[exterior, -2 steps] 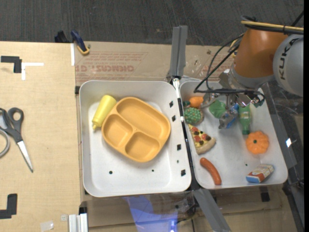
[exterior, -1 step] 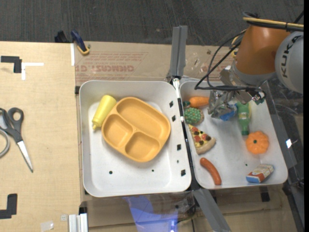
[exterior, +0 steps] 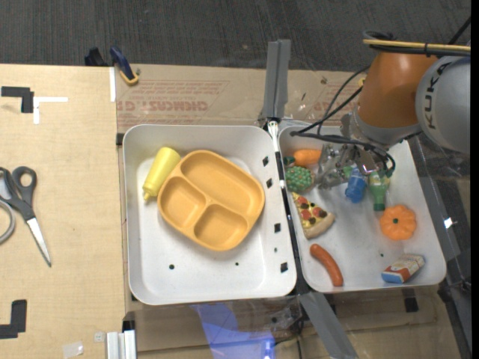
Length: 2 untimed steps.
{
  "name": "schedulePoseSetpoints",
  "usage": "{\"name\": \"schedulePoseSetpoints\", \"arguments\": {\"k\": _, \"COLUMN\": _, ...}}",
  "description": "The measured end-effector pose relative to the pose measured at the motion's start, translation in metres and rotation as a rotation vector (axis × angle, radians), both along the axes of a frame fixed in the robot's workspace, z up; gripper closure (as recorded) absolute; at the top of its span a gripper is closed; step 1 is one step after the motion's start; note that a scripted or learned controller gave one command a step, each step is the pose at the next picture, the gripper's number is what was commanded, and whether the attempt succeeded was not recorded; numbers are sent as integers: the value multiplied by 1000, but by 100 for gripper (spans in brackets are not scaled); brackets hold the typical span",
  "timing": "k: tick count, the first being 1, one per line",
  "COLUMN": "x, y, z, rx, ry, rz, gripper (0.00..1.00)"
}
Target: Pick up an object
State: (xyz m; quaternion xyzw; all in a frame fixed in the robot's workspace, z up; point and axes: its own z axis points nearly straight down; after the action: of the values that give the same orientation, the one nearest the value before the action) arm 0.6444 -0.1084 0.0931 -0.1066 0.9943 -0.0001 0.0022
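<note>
The claw hangs low over the back part of the right bin, under the arm's orange band; its metal parts and cables blur together, so whether it is open or closed cannot be told, and nothing can be made out in its grip. Just to its right lie a blue piece and a green bottle, close beside each other. Just to its left sits a green knobbly ball, with a small orange piece behind that, near the bin's back wall. In front of the claw and slightly left lies a pizza slice, and further forward a red sausage. To the front right rest an orange pumpkin and, near the bin's front corner, a small carton. Well to the claw's left, the left bin holds a yellow divided plate with a yellow bottle touching its far left edge.
</note>
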Motion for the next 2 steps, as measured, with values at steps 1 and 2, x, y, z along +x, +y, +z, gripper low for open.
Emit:
{"name": "schedulePoseSetpoints", "arguments": {"k": 1, "x": 16, "y": -13, "z": 0, "rx": 1, "ry": -2, "rz": -510, "gripper": 100}}
{"name": "schedulePoseSetpoints", "arguments": {"k": 2, "x": -79, "y": 5, "z": -1, "rx": 1, "ry": 2, "rz": -480, "gripper": 100}}
